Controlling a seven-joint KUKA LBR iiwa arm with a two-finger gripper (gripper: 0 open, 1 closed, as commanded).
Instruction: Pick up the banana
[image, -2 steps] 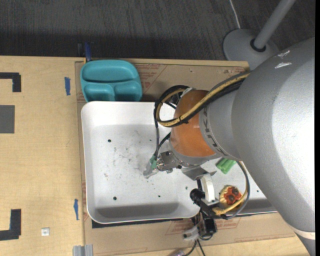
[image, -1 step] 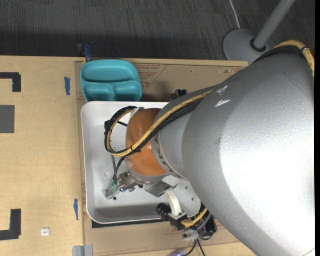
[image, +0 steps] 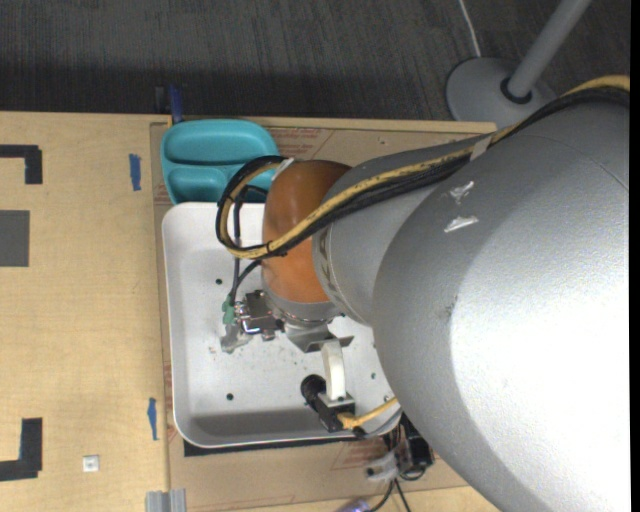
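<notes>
Much of the white bin (image: 190, 300) in the middle of the frame lies under the arm (image: 500, 280), so you cannot tell where the banana is; the bare floor you can see, at the bin's left and lower left, carries only a few small dark specks. The bin's right side is covered by the arm's grey bulk, which takes up most of the right half of the frame and is cut off by the right and lower edges.

You will find the pincer (image: 243, 322) at the centre of the bin, below the orange band (image: 300, 230), as a small metal cluster with a green bit on its left. It sits low over the bin floor, but from this angle you cannot tell whether it is spread or pressed together, or whether it touches anything.

A yellow and black cable (image: 400, 175) runs along the arm and loops over the band. A teal object (image: 215, 150) sits at the bin's upper edge, partly behind that loop. The tan surface (image: 80, 300) fills the left of the frame, with blue tape marks (image: 135, 170) near the bin.
</notes>
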